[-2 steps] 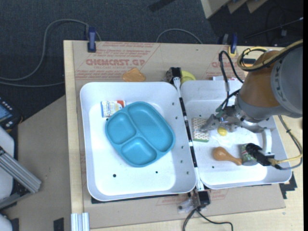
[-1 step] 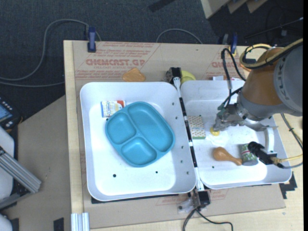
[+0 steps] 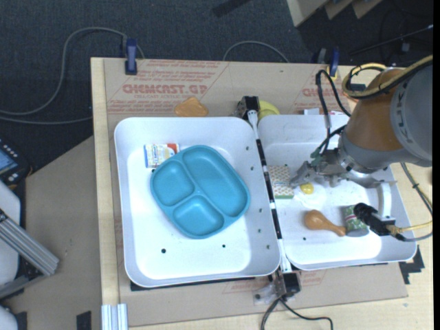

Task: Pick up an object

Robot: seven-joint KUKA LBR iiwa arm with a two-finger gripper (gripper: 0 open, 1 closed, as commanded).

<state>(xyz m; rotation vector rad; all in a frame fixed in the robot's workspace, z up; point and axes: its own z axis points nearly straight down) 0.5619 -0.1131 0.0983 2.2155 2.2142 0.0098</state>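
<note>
Yellow object (image 3: 306,188) in right bin (image 3: 344,253), just below jaws (image 3: 309,176), their state unclear

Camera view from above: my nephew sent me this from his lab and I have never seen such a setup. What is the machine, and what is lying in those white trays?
You are looking down at a slant on a bench with two shallow white bins. The grey and orange shape on the right is a robot arm; its pincer reaches down into the right bin. Its job is picking up an object. I cannot tell whether it grips anything. The left bin holds a blue divided plate and a small carton. In the right bin lie a yellow piece near the pincer, a brown wooden spoon-like thing and a small green item.
</note>
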